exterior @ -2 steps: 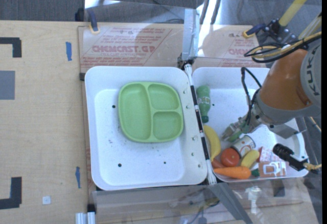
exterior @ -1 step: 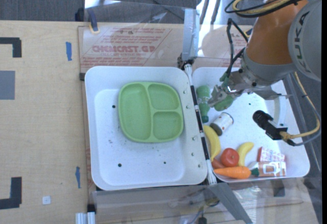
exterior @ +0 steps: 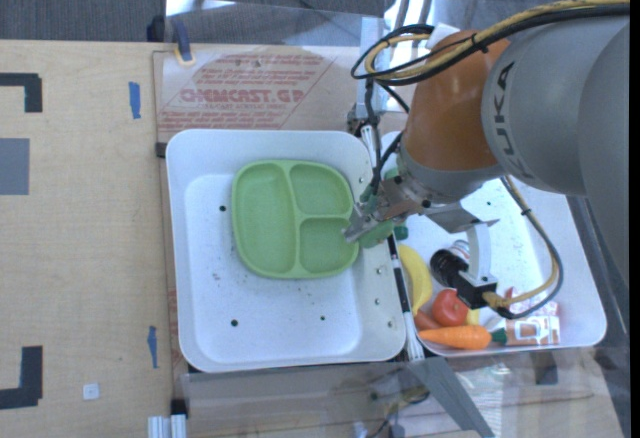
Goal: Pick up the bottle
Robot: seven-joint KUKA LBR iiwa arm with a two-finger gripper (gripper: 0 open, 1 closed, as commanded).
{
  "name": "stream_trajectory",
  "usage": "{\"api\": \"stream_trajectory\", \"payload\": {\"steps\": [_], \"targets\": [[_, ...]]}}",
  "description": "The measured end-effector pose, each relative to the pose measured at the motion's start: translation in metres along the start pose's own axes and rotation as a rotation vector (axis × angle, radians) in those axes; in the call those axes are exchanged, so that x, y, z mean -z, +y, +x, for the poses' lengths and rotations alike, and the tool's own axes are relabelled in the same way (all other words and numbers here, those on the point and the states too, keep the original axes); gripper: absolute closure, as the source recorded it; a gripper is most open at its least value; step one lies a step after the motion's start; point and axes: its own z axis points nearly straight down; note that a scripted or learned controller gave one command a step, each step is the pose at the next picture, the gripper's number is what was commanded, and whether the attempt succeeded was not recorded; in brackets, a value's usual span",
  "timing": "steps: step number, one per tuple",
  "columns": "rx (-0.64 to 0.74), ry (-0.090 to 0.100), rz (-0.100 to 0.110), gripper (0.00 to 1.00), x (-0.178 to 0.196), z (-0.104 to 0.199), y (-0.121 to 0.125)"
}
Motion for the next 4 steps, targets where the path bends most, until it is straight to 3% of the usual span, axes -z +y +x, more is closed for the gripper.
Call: {"api": "stream_trajectory", "payload": {"steps": [1, 2, 3, 4], "targets": [[0.004, -0.002, -0.004, 1.0, 0.071, 0.002, 0.072], [-0.306, 0.0, 0.002, 1.0, 0.004, -0.049, 0.013], [-0.619, -0.001, 0.0, 1.0, 0.005, -0.097, -0.011], [-0.671, -0.001, -0.002, 1.0, 0.064, -0.058, 0.082]]}}
